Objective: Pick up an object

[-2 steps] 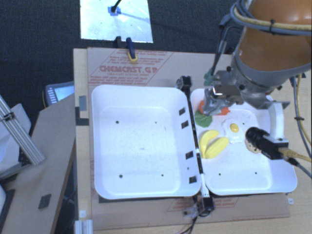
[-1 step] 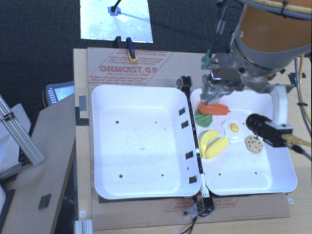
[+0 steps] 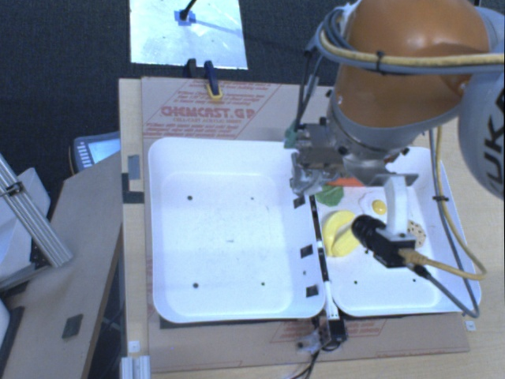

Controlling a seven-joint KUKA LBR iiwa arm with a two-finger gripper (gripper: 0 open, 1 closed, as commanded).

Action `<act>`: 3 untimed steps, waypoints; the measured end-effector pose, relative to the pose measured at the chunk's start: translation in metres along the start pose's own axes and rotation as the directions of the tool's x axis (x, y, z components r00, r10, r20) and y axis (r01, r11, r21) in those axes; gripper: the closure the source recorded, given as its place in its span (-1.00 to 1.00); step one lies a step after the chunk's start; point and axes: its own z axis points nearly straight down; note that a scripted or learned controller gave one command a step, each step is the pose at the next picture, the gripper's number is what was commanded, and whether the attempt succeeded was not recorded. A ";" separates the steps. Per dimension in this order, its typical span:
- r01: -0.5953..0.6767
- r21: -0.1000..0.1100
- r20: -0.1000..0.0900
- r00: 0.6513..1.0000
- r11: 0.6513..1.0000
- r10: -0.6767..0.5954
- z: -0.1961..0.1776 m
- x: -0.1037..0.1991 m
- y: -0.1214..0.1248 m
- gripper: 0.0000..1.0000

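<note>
The right bin (image 3: 394, 294) holds a yellow banana-shaped piece (image 3: 338, 232), a white fried-egg toy with a yellow yolk (image 3: 378, 207), an orange and green piece (image 3: 339, 185) and a small spotted die (image 3: 415, 230). My gripper (image 3: 306, 181) hangs low over the far left corner of this bin, right beside the orange and green piece. The big orange wrist band and grey body cover most of the bin's far half, so whatever lies beneath them is hidden.
The left bin (image 3: 162, 235) lies beside the right one, with a narrow black-marked divider (image 3: 319, 247) between them. A cardboard sheet with red print (image 3: 209, 110) lies behind the bins. A yellow cable (image 3: 450, 271) loops over the right bin's near right side.
</note>
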 end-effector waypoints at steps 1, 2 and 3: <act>0.003 -0.006 -0.003 1.000 1.000 -0.003 0.002 0.067 0.000 1.00; -0.002 -0.008 -0.003 1.000 1.000 0.002 -0.021 0.068 0.001 1.00; 0.000 -0.015 -0.007 1.000 1.000 0.000 -0.118 0.091 0.001 1.00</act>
